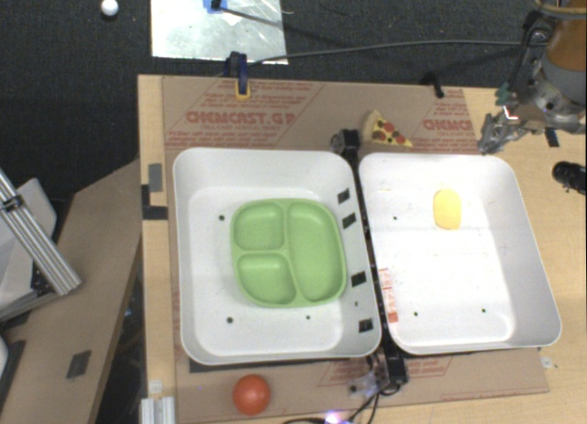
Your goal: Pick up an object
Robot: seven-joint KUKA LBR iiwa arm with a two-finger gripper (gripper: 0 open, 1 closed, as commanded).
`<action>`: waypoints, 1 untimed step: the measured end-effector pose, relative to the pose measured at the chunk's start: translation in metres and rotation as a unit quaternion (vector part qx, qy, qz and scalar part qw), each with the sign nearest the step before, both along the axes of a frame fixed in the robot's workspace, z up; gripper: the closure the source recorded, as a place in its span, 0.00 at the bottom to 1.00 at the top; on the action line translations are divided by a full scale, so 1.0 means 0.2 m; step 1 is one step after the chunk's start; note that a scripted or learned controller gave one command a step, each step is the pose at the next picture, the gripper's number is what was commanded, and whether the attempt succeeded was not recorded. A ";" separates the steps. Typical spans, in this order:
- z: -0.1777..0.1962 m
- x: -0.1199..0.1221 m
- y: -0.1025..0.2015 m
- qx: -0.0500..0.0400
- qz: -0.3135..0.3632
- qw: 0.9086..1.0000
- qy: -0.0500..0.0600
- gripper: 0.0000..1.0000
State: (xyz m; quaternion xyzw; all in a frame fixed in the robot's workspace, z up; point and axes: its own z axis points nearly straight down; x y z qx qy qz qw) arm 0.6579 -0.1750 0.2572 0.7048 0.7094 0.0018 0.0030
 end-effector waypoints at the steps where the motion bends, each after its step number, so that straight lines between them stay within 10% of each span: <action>1: 0.03 -0.04 0.23 0.001 0.001 1.000 0.002 1.00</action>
